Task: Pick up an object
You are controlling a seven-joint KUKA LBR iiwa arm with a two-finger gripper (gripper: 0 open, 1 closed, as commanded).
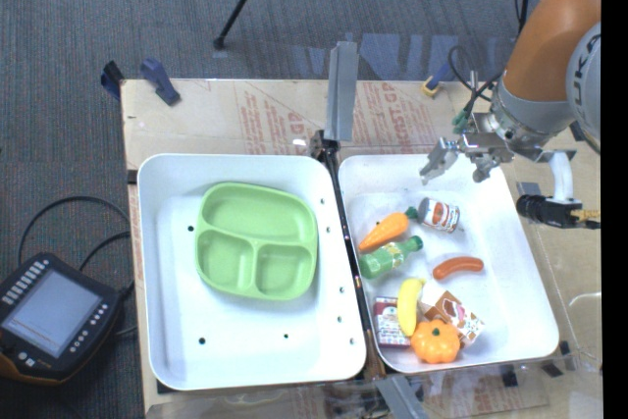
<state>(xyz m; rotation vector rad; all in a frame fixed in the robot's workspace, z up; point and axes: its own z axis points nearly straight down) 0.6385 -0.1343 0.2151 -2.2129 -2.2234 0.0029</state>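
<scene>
The tool [459, 162] is seen open and empty above the far end of the right bin [535, 270]. The small can [440, 214] lies just below it, so a descent is probably being prepared.

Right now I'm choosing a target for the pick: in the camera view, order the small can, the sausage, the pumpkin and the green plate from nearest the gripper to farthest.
1. Small can: right bin, just below the gripper.
2. Sausage: right bin, middle, further toward the front.
3. Pumpkin and green plate: too close to call. The pumpkin sits at the right bin's front edge; the plate lies in the left bin.
</scene>
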